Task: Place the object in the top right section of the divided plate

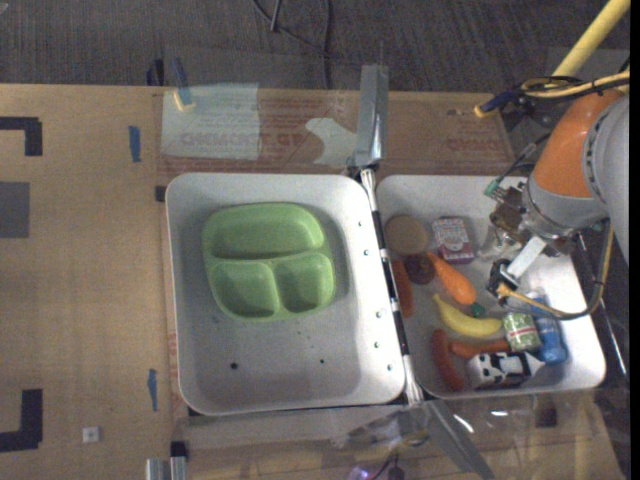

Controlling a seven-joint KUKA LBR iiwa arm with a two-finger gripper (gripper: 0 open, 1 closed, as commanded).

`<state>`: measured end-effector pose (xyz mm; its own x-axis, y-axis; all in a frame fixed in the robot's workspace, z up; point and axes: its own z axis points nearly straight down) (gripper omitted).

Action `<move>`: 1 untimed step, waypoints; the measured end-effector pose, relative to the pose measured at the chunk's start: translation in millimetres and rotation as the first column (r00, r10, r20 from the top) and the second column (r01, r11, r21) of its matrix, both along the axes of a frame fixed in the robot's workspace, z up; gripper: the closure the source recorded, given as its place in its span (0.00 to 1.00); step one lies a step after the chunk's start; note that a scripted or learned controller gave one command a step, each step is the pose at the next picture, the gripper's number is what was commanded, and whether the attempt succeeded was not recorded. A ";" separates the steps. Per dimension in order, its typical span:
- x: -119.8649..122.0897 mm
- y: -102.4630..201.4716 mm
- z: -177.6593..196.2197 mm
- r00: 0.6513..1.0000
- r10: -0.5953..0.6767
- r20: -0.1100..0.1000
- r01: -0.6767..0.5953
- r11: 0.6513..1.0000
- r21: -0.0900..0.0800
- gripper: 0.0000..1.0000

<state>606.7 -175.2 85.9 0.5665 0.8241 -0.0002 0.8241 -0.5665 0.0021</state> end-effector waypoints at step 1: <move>-6.6 97.3 98.8 0.987 0.158 -0.001 -0.158 0.987 0.002 1.00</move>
<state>600.1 -77.9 184.8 0.4293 0.9031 0.0005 0.9031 -0.4293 -0.0002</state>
